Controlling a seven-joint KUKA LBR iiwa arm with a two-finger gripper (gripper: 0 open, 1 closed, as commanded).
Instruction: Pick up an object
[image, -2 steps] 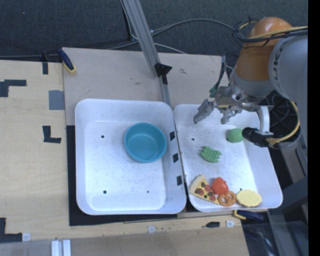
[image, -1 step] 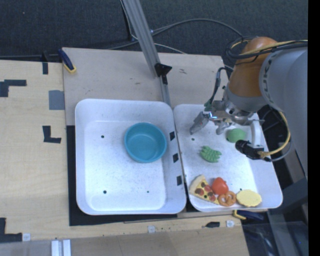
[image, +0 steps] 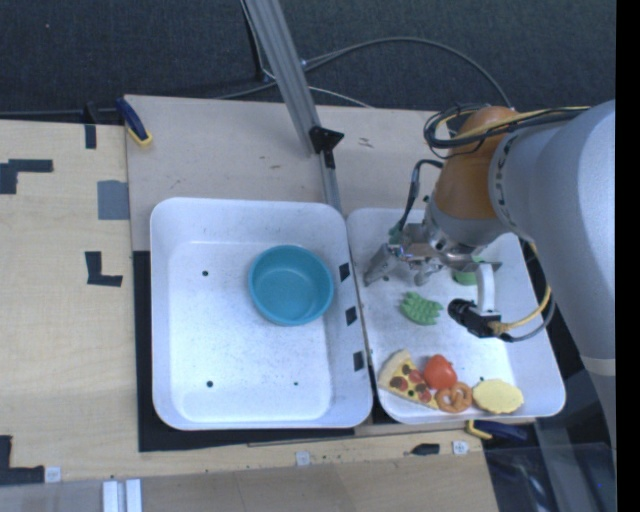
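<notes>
My gripper hangs over the upper part of the right bin, its fingers spread open with nothing between them. A green leafy toy lies just below and slightly right of the fingertips, apart from them. Along the bin's front edge lie a pizza slice, a red tomato, a pretzel and a yellow piece. A bit of another green thing shows beneath the wrist, mostly hidden. A blue bowl sits upright in the left bin.
A grey metal pole slants down from the top to the seam between the bins. Cables loop off the wrist over the right bin's right side. The grey arm covers the bin's far right corner.
</notes>
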